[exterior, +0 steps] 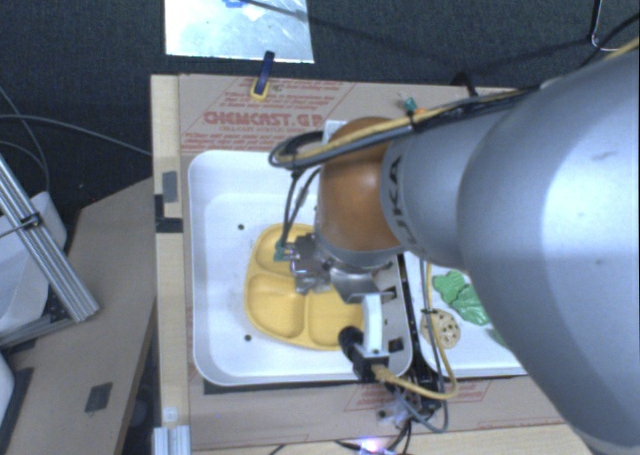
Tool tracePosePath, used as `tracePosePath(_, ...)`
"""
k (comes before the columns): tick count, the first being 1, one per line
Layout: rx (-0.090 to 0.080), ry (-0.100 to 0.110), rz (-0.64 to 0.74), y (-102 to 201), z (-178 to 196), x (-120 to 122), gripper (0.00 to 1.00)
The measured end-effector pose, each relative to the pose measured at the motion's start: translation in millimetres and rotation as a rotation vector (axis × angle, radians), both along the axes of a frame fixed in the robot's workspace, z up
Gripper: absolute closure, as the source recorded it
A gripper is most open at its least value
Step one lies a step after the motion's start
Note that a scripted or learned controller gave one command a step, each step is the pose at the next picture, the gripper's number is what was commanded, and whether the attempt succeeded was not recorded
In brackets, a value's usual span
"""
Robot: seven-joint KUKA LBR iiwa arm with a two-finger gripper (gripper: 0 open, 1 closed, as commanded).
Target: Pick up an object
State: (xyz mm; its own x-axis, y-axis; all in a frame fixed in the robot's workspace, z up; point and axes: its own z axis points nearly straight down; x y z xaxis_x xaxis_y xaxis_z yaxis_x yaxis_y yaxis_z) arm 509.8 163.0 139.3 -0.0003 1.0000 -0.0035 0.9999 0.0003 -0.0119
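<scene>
Left bin [215,243] | yellow sectioned tray [275,303], flat | tool [345,283]: opening cannot be told

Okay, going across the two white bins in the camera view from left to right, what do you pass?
Left bin wall → yellow divided tray → arm's wrist over the bins → cookie-like piece → green leafy piece.

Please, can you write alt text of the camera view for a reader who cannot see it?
A grey robot arm with an orange band reaches down over a yellow divided tray in the left white bin. A green leaf-shaped piece and a cookie lie to the right.
</scene>
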Motion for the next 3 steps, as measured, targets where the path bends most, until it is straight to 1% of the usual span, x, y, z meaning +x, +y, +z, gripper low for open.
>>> tracePosePath(1, 0.008, -0.027, 0.005, -33, -38, 41, 1.00)
tracePosePath(2, 0.009, -0.058, -0.004, -5, -41, 0, 1.00)
tracePosePath(3, -0.008, -0.054, -0.006, 50, -46, 26, 1.00)
